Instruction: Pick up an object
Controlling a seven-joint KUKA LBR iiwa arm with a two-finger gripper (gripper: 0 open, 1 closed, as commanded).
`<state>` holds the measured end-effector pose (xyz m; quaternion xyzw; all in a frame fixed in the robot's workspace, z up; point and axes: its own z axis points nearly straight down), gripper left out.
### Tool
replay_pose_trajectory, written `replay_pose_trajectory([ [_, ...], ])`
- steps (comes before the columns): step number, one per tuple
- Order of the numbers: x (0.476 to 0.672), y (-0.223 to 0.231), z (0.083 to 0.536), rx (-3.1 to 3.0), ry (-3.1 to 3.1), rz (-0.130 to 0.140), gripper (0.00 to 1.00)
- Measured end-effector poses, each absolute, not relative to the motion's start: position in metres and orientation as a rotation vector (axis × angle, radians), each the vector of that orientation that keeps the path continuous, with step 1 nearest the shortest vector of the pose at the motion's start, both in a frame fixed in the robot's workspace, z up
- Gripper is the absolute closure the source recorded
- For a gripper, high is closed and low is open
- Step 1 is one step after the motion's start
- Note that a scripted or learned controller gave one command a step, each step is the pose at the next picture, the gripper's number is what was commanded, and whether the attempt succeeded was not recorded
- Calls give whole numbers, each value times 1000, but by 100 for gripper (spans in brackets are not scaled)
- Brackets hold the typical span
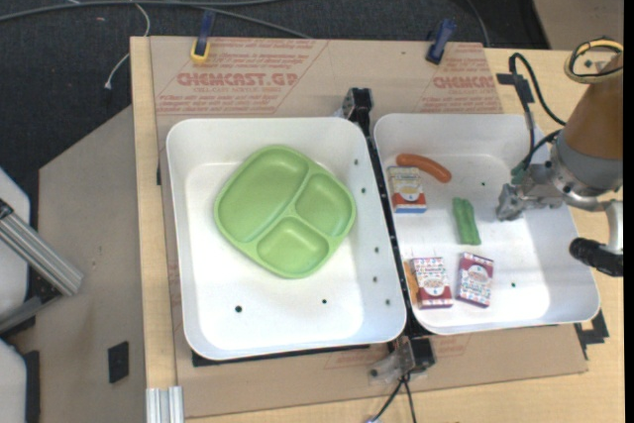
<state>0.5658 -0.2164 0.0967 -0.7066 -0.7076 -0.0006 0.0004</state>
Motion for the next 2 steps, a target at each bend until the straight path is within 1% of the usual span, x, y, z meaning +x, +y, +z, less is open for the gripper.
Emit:
replay_pose_trajectory([
  [1,561,-219,159,-2226,-2226,-4,100],
  [2,564,-221,225,-2226,-2229,-6,100],
])
